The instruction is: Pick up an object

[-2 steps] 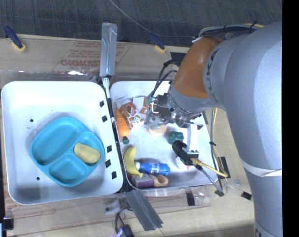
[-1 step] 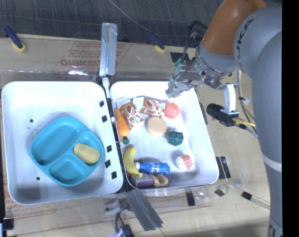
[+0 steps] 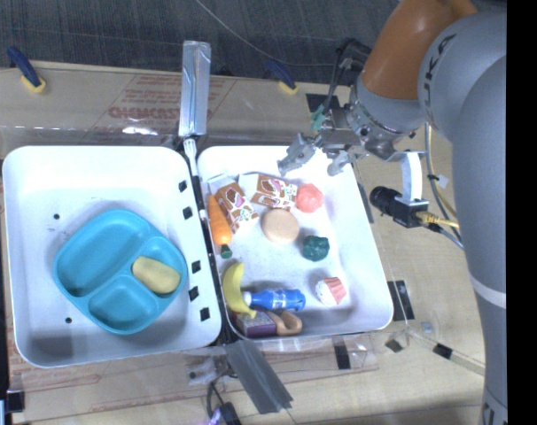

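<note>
bottle [image 3: 276, 300] and banana [image 3: 236, 289] at right bin's [image 3: 366, 237] near edge | carrot [image 3: 220, 222] along its left wall | gripper [image 3: 315, 159] above its far edge, fingers spread, grasping nothing | potato [image 3: 156, 274] on blue plate [image 3: 96, 268], left bin [image 3: 25, 237]

Even, fairly bright overhead light. The white bins [image 3: 38, 175] are nearly washed out, with soft shadows under their rims. Glare streaks the plastic sheet [image 3: 144, 104]. Detail is soft and slightly grainy throughout.
</note>
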You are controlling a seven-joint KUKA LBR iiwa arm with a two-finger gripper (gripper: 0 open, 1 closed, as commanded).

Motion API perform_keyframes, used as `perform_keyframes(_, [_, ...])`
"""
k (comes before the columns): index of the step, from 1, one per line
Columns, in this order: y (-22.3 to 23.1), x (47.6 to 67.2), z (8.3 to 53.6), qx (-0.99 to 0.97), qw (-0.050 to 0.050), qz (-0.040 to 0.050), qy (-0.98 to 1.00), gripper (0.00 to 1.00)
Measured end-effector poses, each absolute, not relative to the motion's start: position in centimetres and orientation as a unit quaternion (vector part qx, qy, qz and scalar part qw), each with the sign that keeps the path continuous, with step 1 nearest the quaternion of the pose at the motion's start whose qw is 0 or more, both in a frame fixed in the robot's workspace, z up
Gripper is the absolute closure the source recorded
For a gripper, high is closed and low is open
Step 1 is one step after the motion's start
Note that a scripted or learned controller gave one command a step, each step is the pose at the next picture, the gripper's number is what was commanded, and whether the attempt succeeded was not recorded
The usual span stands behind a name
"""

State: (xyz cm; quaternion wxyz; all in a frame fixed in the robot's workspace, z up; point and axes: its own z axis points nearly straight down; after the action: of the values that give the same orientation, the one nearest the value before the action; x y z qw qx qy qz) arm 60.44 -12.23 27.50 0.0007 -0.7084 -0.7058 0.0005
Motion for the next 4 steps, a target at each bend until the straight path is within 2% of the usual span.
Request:
perform_keyframes(1, [-13.6,59.4,38.5,-0.721,-0.004,-0.0035,-0.693,0.0])
perform_keyframes(2, [-12.2,51.7,24.0,-0.738,0.005,0.0036,-0.675,0.0])
perform_keyframes(3, [-17.5,51.9,13.8,-0.669,0.002,0.0016,-0.743,0.0])
perform_keyframes(4, [-19.3,53.9,9.2,-0.66,0.0,0.0004,-0.751,0.0])
